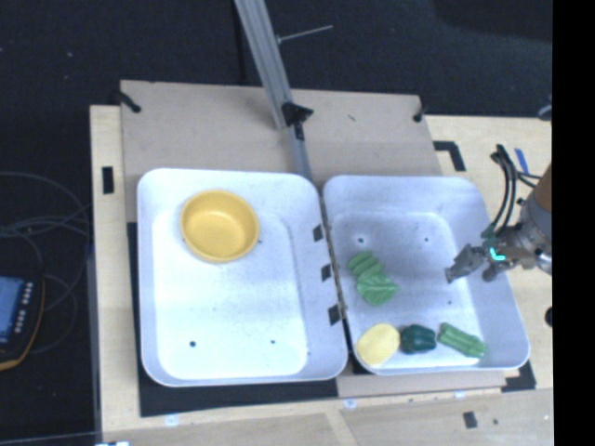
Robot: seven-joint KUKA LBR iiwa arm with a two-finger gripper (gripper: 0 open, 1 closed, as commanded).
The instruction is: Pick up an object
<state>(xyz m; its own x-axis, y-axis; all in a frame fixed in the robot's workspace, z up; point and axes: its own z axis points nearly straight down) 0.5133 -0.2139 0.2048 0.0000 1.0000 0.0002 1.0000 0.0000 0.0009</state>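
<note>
Left bin (pixel 158 277): yellow bowl (pixel 219 226). Right bin (pixel 409 203): green leafy piece (pixel 371 278), yellow lump (pixel 377 343), dark green piece (pixel 417 339), green pod (pixel 461 340) (front edge). Gripper (pixel 462 269) at right wall, grip state unclear.

Both bins, left (pixel 167 342) and right (pixel 409 203), are plain white. The bowl (pixel 219 225) is yellow. There are 2 light green ridged pieces (pixel 372 277), a pale yellow lump (pixel 378 343), a dark green piece (pixel 417 339) and a brighter green one (pixel 461 340). The gripper (pixel 462 269) is grey with a teal glow.
</note>
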